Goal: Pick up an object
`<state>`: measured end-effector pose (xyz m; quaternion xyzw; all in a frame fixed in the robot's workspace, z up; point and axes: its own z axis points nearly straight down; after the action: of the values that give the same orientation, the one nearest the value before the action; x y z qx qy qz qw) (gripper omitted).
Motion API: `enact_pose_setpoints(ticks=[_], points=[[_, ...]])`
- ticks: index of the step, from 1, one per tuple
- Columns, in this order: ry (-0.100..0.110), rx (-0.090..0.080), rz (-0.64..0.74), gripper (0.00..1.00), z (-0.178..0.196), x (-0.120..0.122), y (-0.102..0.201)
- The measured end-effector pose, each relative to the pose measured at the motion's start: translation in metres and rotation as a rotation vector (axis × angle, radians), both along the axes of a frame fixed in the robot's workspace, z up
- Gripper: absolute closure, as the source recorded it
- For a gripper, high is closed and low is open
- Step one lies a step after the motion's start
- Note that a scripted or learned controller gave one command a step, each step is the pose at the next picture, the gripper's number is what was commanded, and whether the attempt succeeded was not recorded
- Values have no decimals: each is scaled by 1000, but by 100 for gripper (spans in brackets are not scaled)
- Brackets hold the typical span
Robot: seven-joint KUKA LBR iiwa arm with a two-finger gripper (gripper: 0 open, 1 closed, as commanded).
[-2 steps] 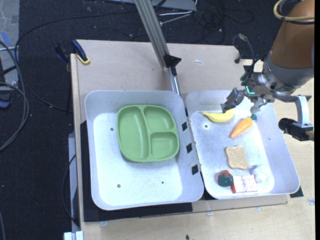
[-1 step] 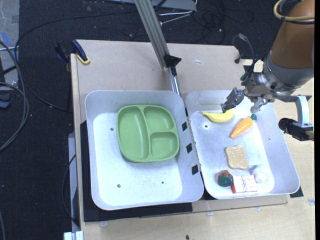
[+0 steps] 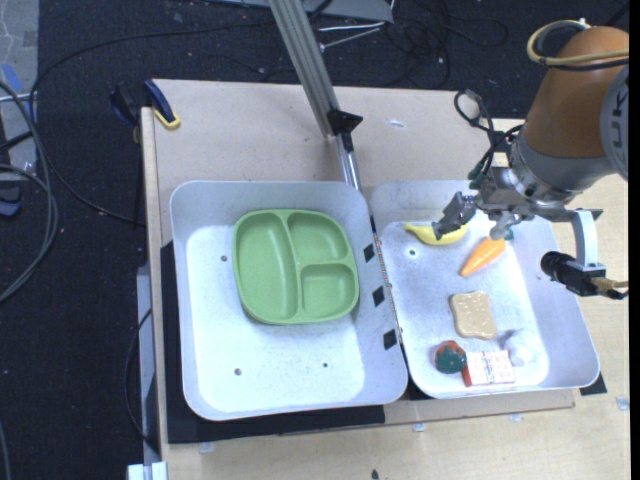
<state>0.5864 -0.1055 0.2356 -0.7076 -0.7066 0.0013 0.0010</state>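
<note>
Legible text: we find none. The small red-and-white carton (image 3: 489, 368), below the gripper (image 3: 480, 218), carries print too small for us to read.

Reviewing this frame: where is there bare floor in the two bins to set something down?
Left bin: bare floor along the near edge and left wall, around the green tray. Right bin is crowded: banana, carrot, toast, with the gripper over the far end.

Matt green plastic tray (image 3: 296, 266), speckled white bins (image 3: 290, 378), bare wooden bench (image 3: 240, 133).
</note>
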Motion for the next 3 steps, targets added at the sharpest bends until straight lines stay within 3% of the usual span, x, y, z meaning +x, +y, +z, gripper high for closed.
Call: enact_pose_setpoints(ticks=[2,3], points=[[1,0,-1,0,-99,-8,-13],[-4,0,-1,100,-85,-6,-13]])
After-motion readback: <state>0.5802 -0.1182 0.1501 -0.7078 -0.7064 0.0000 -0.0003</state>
